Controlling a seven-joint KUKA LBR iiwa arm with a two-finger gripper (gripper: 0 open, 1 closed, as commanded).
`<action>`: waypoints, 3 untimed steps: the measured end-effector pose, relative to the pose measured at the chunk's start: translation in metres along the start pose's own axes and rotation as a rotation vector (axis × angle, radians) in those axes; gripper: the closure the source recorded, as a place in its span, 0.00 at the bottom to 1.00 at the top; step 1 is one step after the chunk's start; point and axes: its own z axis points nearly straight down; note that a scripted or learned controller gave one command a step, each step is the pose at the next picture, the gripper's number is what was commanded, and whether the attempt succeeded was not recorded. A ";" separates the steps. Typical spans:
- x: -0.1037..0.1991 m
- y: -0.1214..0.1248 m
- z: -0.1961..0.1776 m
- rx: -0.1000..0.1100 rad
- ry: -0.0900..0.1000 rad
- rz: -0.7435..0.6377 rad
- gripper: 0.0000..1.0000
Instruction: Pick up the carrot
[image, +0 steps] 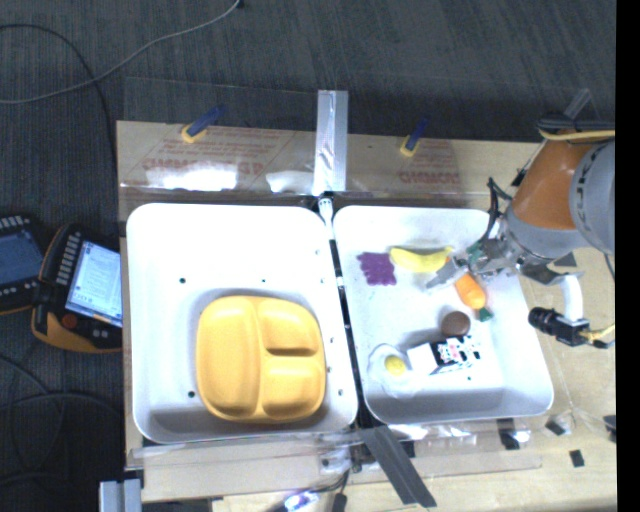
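One carrot (471, 291) lies in the right bin (530, 385), beside the banana (420, 259). Whether the claw (478, 258) just above it is released or clenched cannot be told; it should straddle the carrot alone.

My bench (200, 160) is a light wooden board. On it stand two shallow white bins, the left bin (160, 240) and the right bin (520, 350), touching side by side.

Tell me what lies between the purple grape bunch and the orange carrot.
The yellow banana lies between the purple grape bunch and the orange carrot, in the camera view.
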 end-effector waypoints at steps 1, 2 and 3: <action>0.000 0.000 -0.008 0.002 -0.002 0.000 1.00; 0.018 -0.019 -0.066 0.007 -0.007 -0.255 1.00; 0.047 0.072 -0.103 0.007 -0.008 -0.084 1.00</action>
